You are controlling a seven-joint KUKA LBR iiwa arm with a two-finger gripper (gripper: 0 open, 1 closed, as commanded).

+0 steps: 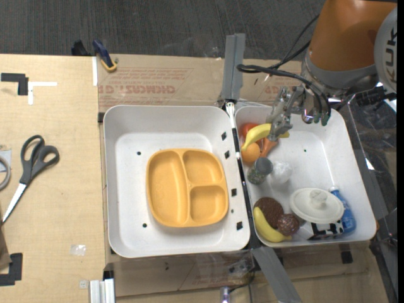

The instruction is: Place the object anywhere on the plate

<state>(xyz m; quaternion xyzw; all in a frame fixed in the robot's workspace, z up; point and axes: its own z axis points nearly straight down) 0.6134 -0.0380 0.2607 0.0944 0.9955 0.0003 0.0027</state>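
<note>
One banana (pixel 257 132) lies just under the pincer (pixel 279 126) (its state: cannot tell), apart from the plate (pixel 187 187).

Robotics lab / test bench, not a home. Signs: industrial arm (pixel 353 30), grey w/ orange band, w/ loose cables, reaching over two white bins (pixel 120 188) set side by side on a plywood bench (pixel 50 232). Flattened cardboard (pixel 158 81) lies under the bins' far side; dark carpet (pixel 158 11) beyond. Black tape marks (pixel 16 81) on the bench at left look like position refs. Scissors (pixel 28 166) lie loose on the wood, a clamp (pixel 104 55) at the cardboard's edge. Right bin has toy food & odd props, e.g. plastic bananas (pixel 257 133); left bin has a yellow divided plate (pixel 187 187). Metal bracket (pixel 232 68) stands btwn the bins at the back.
</note>
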